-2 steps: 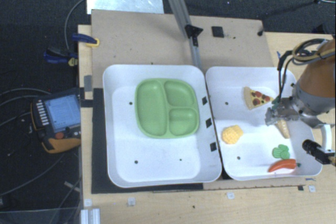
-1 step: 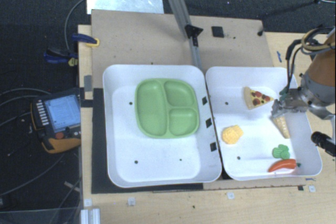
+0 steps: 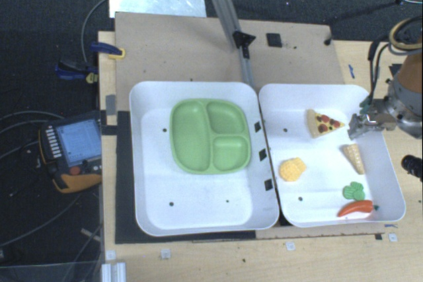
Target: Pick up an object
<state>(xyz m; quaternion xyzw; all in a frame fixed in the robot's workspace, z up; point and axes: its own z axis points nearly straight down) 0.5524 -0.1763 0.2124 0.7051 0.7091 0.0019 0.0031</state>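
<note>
Nearest, a sausage point(image 3: 355, 209) and broccoli point(image 3: 353, 191) lie untouched in the right bin point(image 3: 277, 142) with corn point(image 3: 292, 169), cone point(image 3: 354, 158) and pizza point(image 3: 324, 123). Pincer point(image 3: 362, 123) hangs beside the pizza, its state unclear; nothing lifted yet.

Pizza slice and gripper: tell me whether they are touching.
Apart. The camera view shows a strip of bare white bin floor between the pizza slice and the gripper, which sits to its right near the bin's right wall.
</note>
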